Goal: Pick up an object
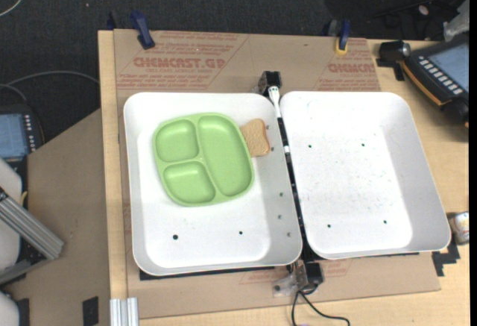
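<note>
Left bin [149,242]: shallow white tray with rounded corners and a smooth, slightly glossy floor; a few small dark dots mark the floor.
Green plate [203,159]: light green divided dish of moulded plastic, rounded outline, three compartments; it lies flat in the upper half of the left bin.
Tan object [256,137]: small flat piece, roughly rectangular with soft corners and a matte, bread-like surface; it rests against the right rim of the green plate, near the divide between the bins.
Right bin [358,175]: same white tray form, its floor speckled with fine dark specks and a few larger dots.
Bench board [186,56]: brown cardboard sheet with red printed lettering under both bins, held at the far edge by a blue clamp [141,30] and a second clamp [342,37].
Jaws: their opening cannot be told from this frame, nor can the tan object's position relative to them.
</note>
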Controlling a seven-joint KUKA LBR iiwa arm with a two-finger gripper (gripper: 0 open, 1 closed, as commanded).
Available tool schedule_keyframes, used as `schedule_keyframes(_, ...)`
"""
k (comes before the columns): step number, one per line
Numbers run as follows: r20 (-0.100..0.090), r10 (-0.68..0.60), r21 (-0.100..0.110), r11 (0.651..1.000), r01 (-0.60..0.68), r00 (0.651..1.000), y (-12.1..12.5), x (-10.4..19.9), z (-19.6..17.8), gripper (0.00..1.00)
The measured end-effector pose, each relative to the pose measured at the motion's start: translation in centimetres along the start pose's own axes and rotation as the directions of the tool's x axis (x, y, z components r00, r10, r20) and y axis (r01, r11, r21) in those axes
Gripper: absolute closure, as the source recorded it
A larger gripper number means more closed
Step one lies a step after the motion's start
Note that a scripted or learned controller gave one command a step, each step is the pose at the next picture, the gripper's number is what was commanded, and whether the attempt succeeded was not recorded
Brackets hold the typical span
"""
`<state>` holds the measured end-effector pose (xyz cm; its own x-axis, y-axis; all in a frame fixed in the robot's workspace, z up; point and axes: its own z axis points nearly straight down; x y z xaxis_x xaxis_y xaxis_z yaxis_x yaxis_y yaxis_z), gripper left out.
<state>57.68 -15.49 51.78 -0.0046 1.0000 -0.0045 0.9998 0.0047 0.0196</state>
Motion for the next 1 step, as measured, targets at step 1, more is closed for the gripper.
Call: schedule_keyframes(1, -0.004, 0.007, 0.017, 1.000, -0.007, 1.000, -6.55, -0.20, -2.13, 0.00)
